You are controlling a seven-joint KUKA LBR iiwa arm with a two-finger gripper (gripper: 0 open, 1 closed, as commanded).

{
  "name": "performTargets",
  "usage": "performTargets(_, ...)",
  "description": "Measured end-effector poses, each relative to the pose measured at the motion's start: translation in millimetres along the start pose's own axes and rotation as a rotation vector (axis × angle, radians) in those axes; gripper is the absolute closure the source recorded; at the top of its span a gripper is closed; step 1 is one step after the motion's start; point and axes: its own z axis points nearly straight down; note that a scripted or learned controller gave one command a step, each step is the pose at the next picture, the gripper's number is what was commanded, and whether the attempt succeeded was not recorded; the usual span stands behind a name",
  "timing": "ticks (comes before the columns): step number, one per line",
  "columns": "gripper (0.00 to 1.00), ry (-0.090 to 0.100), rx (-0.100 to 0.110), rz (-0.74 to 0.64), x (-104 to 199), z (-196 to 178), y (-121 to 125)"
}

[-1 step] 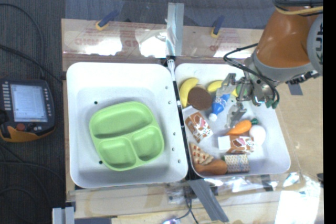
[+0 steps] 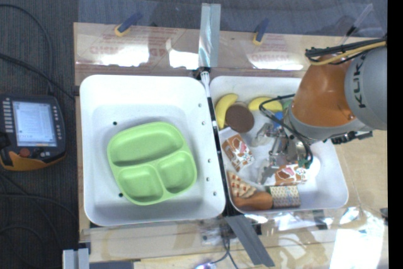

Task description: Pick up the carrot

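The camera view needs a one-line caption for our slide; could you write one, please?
KUKA arm's gripper hovers over the cluttered right bin, the carrot near its front edge, a green tray in the left bin.

- Right bin (image 2: pixel 337 189): crowded. A banana (image 2: pixel 224 108), a brown round piece (image 2: pixel 239 116) and printed packets (image 2: pixel 237 151) close off its left side.
- Front edge: the carrot (image 2: pixel 254 201) lies hemmed between a pizza-slice toy (image 2: pixel 237 184) and a patterned block (image 2: pixel 285 196).
- The gripper (image 2: pixel 280 157) and arm (image 2: pixel 324 101) occupy the bin's middle and right.
- Left bin (image 2: pixel 94 135): the green divided plate (image 2: pixel 152 161) takes the centre; bare floor rings it.
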Motion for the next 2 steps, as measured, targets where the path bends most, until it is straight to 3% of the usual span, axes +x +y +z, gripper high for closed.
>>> performTargets(1, 0.00, -0.037, 0.006, -0.340, 40.5, 1.3, 13.2)
performTargets(2, 0.00, -0.013, 0.002, -0.670, 28.6, 5.2, -23.8)
